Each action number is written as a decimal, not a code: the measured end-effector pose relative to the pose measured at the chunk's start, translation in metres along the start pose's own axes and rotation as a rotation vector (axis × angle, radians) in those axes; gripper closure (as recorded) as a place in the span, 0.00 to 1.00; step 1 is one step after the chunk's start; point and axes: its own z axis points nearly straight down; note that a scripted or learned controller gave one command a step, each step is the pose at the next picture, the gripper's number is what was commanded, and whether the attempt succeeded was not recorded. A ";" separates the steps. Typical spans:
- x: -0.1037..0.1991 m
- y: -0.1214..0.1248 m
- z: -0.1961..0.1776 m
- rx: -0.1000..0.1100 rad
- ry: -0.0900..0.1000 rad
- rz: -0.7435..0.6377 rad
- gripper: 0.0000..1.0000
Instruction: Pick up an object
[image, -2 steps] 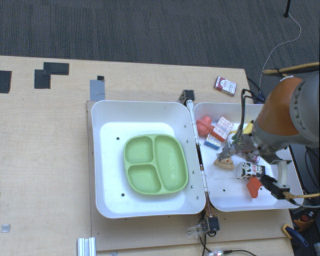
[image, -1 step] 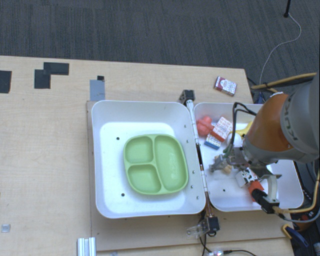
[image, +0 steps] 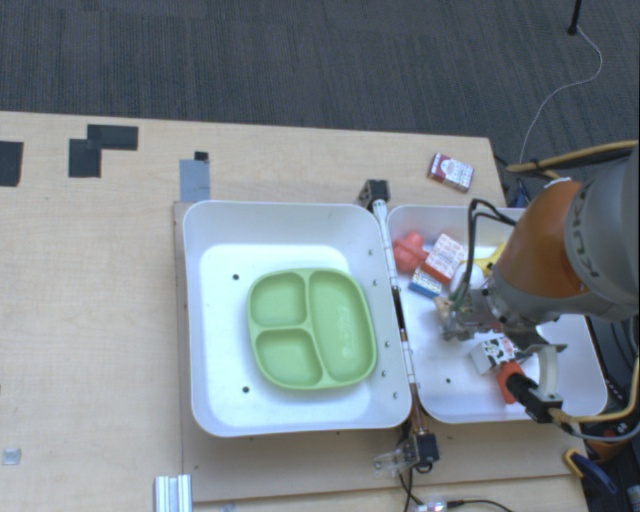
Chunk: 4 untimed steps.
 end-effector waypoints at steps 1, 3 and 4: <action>0.000 0.000 0.000 0.000 0.000 0.000 0.00; 0.001 0.001 -0.010 -0.002 0.001 -0.002 0.00; 0.000 -0.030 0.011 0.002 0.000 -0.001 0.00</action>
